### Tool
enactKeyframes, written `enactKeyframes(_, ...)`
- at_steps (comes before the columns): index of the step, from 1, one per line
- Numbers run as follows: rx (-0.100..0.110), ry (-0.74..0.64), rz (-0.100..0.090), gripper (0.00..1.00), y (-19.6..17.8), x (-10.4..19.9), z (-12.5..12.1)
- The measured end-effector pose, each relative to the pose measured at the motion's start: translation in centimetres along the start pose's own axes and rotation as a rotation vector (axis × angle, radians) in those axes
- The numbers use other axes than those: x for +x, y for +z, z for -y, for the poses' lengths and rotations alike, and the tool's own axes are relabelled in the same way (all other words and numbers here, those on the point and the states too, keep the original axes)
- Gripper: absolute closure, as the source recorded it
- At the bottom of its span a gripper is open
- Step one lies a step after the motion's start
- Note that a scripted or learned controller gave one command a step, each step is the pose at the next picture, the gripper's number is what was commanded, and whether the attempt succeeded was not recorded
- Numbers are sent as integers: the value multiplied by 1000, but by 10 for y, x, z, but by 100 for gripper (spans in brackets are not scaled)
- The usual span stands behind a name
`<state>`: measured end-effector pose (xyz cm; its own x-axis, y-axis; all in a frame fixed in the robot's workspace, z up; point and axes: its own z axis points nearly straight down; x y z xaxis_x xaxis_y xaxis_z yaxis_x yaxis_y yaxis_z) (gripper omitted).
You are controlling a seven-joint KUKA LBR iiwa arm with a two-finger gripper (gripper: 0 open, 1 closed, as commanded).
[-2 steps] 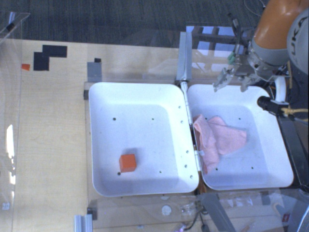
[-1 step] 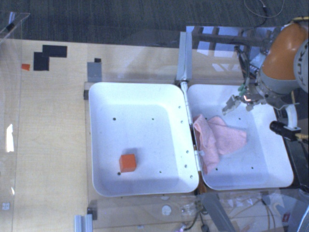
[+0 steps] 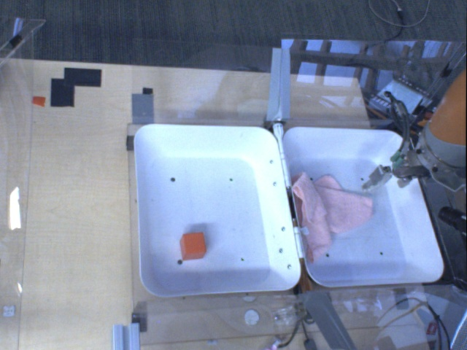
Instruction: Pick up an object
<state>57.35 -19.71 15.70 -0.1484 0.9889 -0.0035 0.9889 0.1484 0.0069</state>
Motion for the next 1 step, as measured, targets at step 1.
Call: enactKeyframes(1,-9,-168,3,0,65,-6,9)
